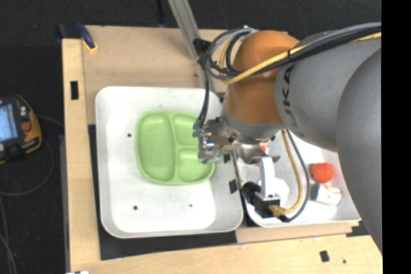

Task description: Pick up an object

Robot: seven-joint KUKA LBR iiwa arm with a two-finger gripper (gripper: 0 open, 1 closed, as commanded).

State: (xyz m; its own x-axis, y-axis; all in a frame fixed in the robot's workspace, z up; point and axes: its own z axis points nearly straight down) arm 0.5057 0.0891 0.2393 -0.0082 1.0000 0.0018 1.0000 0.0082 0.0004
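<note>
Green tray (164, 147): I read it as smooth moulded plastic, slightly glossy, lying toward the right side of the left bin.
Left bin (115, 202): matt white plastic, I'd say, faintly speckled.
Right bin (343, 218): same white plastic look along its lower rim.
Bench (128, 54): pale wood-like board, dull finish.
Arm (334, 93): I see smooth grey casing with a soft sheen; the orange band (257, 83) shines more.
Gripper (209, 149): bare metal look, bright glints.
Red object (323, 171): glossy, at the right bin's right edge; material I can't tell.

Divided plate (164, 147) in left bin (115, 202); hand (209, 149) at plate's right edge; small object (323, 172) in right bin (347, 215).
</note>
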